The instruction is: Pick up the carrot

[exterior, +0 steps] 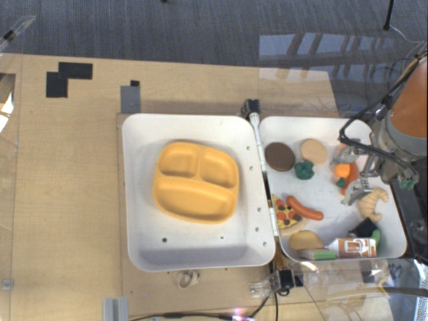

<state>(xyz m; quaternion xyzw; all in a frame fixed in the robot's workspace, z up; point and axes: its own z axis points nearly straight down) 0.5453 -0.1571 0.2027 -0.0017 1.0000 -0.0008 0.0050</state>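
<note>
My fingers [354,174] stand spread in the right bin [400,246], with the one carrot [344,172] between them, not yet clamped. It is too small to tell its long axis or which way it points. Two bins; the left bin [134,199] bears one yellow tray [196,180].

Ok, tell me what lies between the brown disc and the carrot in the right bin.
In the camera view, a tan round piece and a small dark green piece lie between the brown disc and the carrot, which sits by the gripper.
</note>
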